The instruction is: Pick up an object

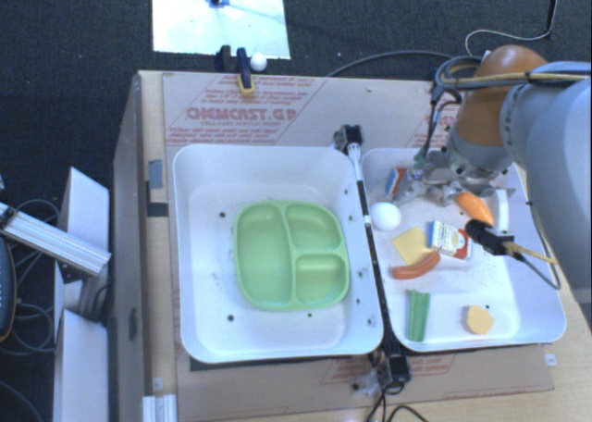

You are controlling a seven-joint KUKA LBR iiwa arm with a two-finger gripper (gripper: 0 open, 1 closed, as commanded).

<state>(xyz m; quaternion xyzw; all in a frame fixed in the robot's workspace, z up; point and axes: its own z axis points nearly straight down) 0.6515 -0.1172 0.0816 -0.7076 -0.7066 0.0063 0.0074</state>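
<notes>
Object candidates: right bin (546, 323) holds the lot — white egg (385, 217) by the divider, yellow cheese slice (412, 246), red sausage (415, 267), green stick (418, 315), small orange-yellow chunk (478, 320), a red-and-white packet (449, 239) and an orange carrot (473, 204).
Left bin: green divided plate (291, 254) sitting in the left bin (199, 226), not really what I'd go for.
Camera view, claw: claw (435, 177) is down at the far end of the right bin, next to a red-and-white thing (397, 179) near the wall — can't tell how its jaws stand, arm's wrist hides that, and I can't see anything gripped.
Nearest target: my guess is the carrot or that red-and-white thing, both just beside the claw.
Doing it well: I'd come straight down, centre on one item only, stay off the bin wall, and close across the narrow side.
Risk: stuff is crowded there, so a nudge could push a neighbour away.
Check: lift a little and confirm something's actually between the jaws.
</notes>
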